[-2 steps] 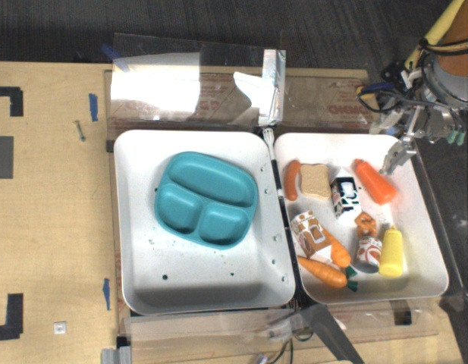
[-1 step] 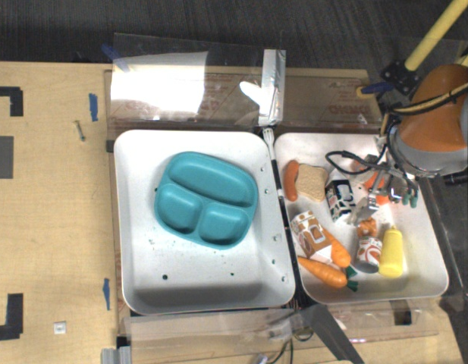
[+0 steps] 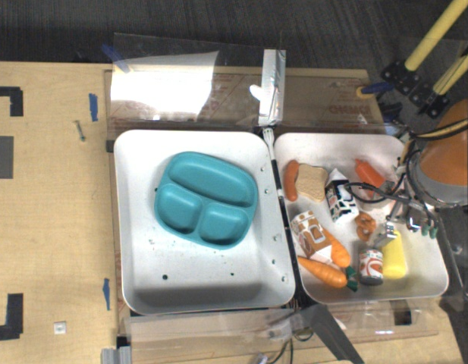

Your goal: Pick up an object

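Wood-brown counter (image 3: pixel 51 226) carries two white bins side by side, with dark floor behind it.

Down near the front right corner of the right bin (image 3: pixel 431 279) lies a small yellow bottle (image 3: pixel 396 255). It is the thing nearest to the gripper (image 3: pixel 391 220), so I think it is the one to pick up. It looks like plastic, so it is likely light and stiff, and its smooth side may be slippery. A good place to hold it is across its middle, from both sides. I cannot tell if the gripper is apart or together, because wires and metal bits hide it. It hangs just above the top end of the bottle, and nothing can be seen held in it.

Just beside the bottle, on its left, is a little can (image 3: pixel 371 265) with red on it. They are so close that the gripper might bump the can. Next comes a carrot (image 3: pixel 325 271) along the front edge, and a brown and white packet (image 3: pixel 312 232) above it. A black and white carton (image 3: pixel 340 197) sits in the middle. A piece of bread (image 3: pixel 312 182) and a sausage (image 3: pixel 292 180) lie near the back left corner of that bin.

Left bin (image 3: pixel 142 264) has a blue plate (image 3: pixel 206 199) with three parts in it. Grey arm (image 3: pixel 444 169) with its orange band comes in over the right edge.
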Available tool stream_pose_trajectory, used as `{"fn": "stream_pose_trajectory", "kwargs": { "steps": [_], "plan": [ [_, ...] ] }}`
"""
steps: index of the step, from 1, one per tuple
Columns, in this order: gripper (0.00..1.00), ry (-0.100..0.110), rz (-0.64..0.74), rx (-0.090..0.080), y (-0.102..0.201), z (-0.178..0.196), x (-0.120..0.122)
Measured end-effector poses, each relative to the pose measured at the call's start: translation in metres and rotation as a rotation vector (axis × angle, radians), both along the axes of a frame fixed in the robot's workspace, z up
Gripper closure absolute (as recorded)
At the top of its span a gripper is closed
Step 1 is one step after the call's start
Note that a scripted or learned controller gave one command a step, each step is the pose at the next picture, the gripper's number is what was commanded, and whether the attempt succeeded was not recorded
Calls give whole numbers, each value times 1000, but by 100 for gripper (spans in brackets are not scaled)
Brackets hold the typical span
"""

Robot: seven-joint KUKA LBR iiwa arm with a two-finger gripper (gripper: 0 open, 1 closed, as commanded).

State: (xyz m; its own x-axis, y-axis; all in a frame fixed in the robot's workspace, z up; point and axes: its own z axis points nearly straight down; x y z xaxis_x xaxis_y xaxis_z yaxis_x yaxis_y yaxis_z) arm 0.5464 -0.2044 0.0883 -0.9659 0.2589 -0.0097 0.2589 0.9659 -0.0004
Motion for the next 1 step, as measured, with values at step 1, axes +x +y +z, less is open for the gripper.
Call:
{"fn": "stream_pose_trajectory", "kwargs": {
  "steps": [1],
  "plan": [
    [0,-43,-131,-8,1,8,-51]
  ]
}}
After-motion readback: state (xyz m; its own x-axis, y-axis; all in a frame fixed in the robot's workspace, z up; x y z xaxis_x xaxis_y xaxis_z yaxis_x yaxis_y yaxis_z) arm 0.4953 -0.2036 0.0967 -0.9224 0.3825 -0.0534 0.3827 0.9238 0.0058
